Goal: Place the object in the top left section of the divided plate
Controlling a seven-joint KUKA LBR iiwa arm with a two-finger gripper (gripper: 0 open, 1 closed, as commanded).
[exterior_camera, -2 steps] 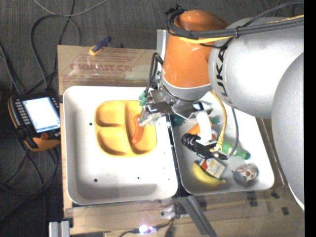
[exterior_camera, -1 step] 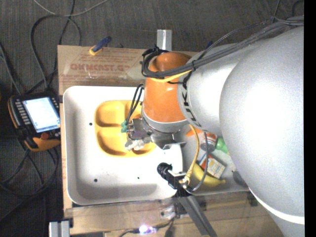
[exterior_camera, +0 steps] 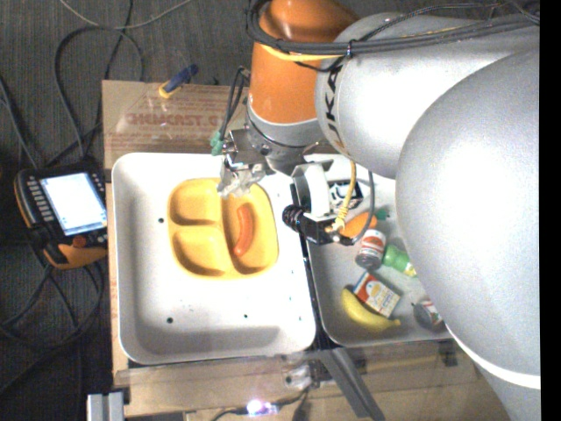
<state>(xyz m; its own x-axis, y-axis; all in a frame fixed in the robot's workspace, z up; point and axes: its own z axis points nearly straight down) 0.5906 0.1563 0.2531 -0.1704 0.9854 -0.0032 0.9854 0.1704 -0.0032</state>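
bench [exterior_camera: 123, 112] bears two bins [exterior_camera: 140, 323].

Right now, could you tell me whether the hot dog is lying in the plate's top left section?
No, the hot dog lies in the long right-hand compartment of the yellow divided plate.

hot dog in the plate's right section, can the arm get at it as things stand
Probably yes. The hot dog lies uncovered in the yellow divided plate, nothing on top of it, and the pincer hangs just above the plate's upper edge, close by.
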